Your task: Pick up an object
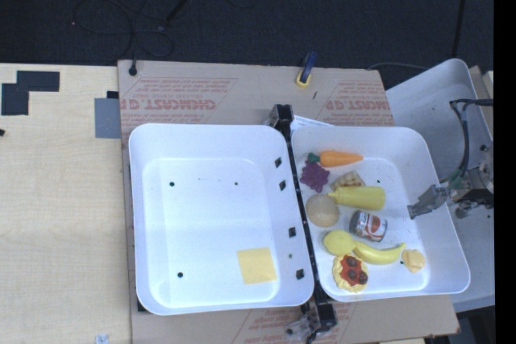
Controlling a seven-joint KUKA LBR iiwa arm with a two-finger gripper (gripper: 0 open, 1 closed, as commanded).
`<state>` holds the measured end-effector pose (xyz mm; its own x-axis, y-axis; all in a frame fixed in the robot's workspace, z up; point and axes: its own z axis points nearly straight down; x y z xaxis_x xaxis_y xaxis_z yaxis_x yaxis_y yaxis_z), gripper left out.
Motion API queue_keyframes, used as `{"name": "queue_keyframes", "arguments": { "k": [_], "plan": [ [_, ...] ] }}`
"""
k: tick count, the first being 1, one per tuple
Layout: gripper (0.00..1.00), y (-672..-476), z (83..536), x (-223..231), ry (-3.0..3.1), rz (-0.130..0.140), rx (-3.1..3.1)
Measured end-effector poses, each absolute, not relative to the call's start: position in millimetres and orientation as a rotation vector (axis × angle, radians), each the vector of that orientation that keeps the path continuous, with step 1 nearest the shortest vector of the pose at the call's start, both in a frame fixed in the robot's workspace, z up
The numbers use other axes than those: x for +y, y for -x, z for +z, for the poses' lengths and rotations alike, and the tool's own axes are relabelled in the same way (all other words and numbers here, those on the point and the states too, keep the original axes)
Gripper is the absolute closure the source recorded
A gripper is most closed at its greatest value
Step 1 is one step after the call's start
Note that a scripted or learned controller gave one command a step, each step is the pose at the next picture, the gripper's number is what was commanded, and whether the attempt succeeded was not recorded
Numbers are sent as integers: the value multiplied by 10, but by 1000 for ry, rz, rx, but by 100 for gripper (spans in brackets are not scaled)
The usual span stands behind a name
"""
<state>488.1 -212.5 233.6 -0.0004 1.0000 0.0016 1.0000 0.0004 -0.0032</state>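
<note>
The right bin [435, 165] holds the toy food. An orange carrot [340, 159] lies at its far side, with a purple piece [314, 176] just left of it. A yellow bottle [357, 196] lies across the middle, beside a beige ball [322, 211]. Nearer the front are a small can [369, 225], a yellow lemon-like fruit [339, 242], a banana [379, 254], a pizza slice [351, 272] and a small yellow piece [414, 259]. My gripper [422, 206] hangs over the bin's right side, right of the can and bottle, touching none of them.
The left bin [149, 173] holds a flat yellow square [256, 265] near its front right corner. A black hinge strip [292, 205] joins the two bins. A blue and yellow clip [305, 70] lies on the cardboard behind them. Cables hang at the right by the arm [476, 189].
</note>
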Motion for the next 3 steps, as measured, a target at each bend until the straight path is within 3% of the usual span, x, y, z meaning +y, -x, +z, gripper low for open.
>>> {"name": "queue_keyframes", "arguments": {
  "k": [1, 2, 3],
  "plan": [
    [100, -4881, 2434, -2133, 2217, 2, -2220],
    [100, -4841, 824, -2120, 2221, 1, -2223],
    [100, -5374, 1361, -1522, 2214, -7, -2231]
  ]
}}
